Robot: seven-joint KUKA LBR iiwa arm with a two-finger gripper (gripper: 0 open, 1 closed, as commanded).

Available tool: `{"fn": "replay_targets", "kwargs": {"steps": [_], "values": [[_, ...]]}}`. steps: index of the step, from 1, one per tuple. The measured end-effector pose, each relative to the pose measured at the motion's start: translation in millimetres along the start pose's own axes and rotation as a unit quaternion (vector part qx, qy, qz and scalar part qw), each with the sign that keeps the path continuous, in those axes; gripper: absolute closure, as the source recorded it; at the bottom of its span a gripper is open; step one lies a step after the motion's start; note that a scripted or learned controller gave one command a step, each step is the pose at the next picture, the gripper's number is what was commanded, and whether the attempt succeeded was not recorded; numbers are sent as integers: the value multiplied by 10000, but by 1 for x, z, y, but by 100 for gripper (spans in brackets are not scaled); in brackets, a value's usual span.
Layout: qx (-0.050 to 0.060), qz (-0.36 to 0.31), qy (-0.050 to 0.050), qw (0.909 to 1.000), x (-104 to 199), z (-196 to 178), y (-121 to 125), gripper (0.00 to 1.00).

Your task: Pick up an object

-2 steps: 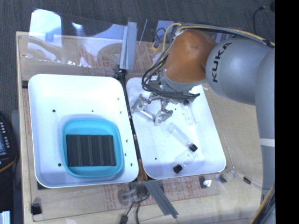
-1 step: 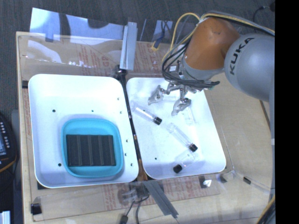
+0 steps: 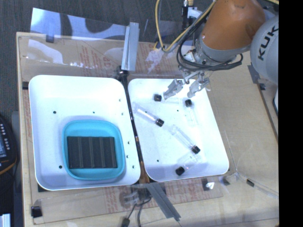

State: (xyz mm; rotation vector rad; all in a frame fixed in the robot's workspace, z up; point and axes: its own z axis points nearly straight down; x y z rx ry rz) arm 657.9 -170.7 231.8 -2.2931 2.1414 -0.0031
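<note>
**Gripper spread above the right bin, nothing between its fingers**

The only writing that can be read is on the grey arm (image 3: pixel 265 41) at the right edge: the letters "KU", with the rest cut off.

The gripper (image 3: pixel 187 87) hangs over the far part of the right bin (image 3: pixel 215 141). Its two fingers stand apart, and no object is seen between them.

In the right bin lie several clear tubes with black caps. They are transparent on white, so their bodies are hard to make out; the caps show best. One tube (image 3: pixel 148 116) lies with its long axis going from upper left to lower right, its cap at the lower right end. A second tube (image 3: pixel 184 138) lies in the same diagonal direction, also with the cap at the lower right. A third tube (image 3: pixel 187 164) is near the front wall, with its cap at the lower left. Two more caps (image 3: pixel 157 97) are close to the gripper; their tubes cannot be told clearly.

The left bin (image 3: pixel 47 108) holds a blue tray (image 3: pixel 71 126) with a dark ribbed insert.
</note>
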Motion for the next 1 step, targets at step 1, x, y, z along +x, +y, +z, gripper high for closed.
{"fn": "replay_targets", "kwargs": {"steps": [1], "values": [[56,1743,51,9847,-59,113,4,0]]}}
